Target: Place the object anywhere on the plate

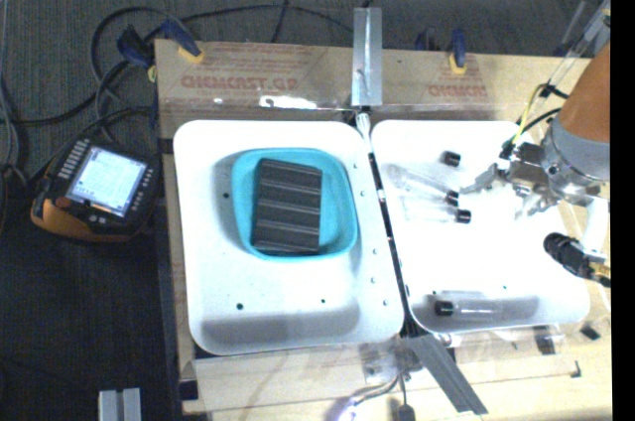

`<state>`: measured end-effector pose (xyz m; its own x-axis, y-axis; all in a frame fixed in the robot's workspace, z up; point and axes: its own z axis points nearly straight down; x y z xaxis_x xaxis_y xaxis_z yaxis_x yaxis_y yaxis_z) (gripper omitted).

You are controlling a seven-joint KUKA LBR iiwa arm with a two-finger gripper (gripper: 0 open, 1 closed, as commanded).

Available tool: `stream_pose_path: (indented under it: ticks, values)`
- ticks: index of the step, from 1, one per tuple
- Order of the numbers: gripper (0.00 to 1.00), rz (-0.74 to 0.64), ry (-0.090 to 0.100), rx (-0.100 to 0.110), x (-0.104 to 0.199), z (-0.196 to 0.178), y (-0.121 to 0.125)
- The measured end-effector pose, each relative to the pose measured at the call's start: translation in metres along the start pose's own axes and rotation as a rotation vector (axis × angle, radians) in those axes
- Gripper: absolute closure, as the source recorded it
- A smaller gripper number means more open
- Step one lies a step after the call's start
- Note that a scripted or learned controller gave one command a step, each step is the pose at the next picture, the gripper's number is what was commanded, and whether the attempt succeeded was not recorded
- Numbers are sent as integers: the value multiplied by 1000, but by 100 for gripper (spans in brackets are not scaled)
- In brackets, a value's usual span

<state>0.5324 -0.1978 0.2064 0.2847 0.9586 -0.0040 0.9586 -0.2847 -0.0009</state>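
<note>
Turquoise, and sitting in the left bin (198, 300), the plate (342, 210) already carries the dark ribbed object (288, 206), which lies flat near its middle and well inside the rim. Judged from that, the task looks done or nearly so.

What could go wrong from here is a disturbance: if the arm (590, 121) sweeps back leftward at low height it could nudge the object or drag the plate against the bin wall (the divider between the bins is close to the plate's right edge).

Further right, the right bin (496, 136) holds several clear syringe-like tubes with black caps: one pair near the middle (437, 191) and one along the near edge (466, 308), plus a small black cap (451, 157) toward the back.

At the far right, the jaws (516, 173) hang over that bin's right side, well apart from the plate. I cannot tell how far open they are, and nothing is visibly held between them.
</note>
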Motion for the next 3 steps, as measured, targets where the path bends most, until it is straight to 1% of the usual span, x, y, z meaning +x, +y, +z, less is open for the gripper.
stream_pose_path:
  ticks: [1, 2, 3]
  values:
    - [0, 0, 0, 0, 0, 0, 0]
    - [0, 153, 3, 3, 58, -27, -68]
    - [0, 297, 1, 3, -30, -5, -43]
